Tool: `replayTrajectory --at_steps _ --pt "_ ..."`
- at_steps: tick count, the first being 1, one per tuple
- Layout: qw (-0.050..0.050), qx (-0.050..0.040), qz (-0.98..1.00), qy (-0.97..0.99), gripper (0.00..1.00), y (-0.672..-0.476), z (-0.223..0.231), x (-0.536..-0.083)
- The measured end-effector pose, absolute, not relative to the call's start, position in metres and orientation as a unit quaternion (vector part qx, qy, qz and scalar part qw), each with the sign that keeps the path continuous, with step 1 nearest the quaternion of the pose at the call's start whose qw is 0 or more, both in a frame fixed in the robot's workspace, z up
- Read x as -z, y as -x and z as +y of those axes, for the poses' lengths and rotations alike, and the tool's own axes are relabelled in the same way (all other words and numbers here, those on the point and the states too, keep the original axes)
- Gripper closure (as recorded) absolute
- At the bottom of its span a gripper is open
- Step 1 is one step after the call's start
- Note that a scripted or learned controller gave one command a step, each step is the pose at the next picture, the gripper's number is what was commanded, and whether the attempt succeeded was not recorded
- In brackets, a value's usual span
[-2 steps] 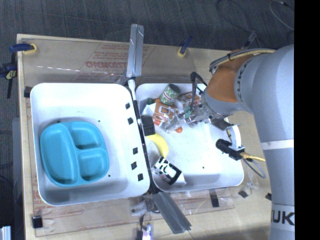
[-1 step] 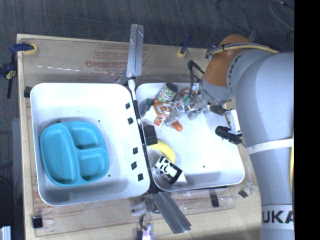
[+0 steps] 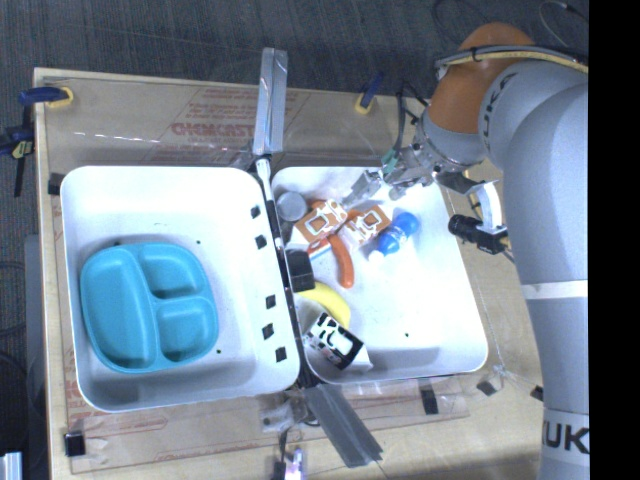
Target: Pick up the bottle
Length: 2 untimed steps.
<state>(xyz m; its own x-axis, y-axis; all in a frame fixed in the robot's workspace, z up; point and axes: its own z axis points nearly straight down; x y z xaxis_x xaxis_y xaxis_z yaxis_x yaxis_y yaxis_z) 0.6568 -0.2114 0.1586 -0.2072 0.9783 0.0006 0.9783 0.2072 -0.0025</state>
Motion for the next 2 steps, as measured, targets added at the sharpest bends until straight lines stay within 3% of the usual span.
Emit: replayTrajectory --at_steps 1,2 --pt "0.001 -0.0007 -0.774 0.633 0.0 -0.657 -0.211 -0.219" --pt "0.002 -0.0016 -0.765 0.644 0.0 -0.614 -0.209 -0.127"
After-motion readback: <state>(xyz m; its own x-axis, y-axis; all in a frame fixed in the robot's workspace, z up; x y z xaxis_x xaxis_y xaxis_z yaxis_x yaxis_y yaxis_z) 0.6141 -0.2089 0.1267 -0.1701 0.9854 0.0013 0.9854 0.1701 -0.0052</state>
